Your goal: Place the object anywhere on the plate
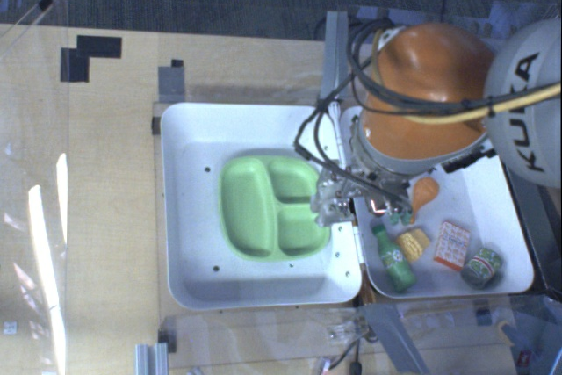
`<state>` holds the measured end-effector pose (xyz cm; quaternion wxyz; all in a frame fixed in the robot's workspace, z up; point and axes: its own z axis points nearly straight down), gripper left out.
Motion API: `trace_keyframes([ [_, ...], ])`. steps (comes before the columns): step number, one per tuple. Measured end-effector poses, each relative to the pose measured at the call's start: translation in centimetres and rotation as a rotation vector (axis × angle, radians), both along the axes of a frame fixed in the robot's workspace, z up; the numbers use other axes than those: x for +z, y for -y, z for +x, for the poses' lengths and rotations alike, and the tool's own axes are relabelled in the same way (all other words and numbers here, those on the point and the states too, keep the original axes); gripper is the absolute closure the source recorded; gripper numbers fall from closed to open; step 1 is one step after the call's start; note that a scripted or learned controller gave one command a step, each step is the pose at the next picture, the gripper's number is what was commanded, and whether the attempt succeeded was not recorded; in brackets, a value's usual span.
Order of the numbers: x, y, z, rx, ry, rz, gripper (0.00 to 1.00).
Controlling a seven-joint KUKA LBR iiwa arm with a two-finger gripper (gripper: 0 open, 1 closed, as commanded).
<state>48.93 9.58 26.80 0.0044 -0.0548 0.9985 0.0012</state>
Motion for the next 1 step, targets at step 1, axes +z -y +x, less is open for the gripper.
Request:
trace_keyframes([
  [1,-4.72,-3.23,6.56,0.058,-0.001,0.0,1.0],
])
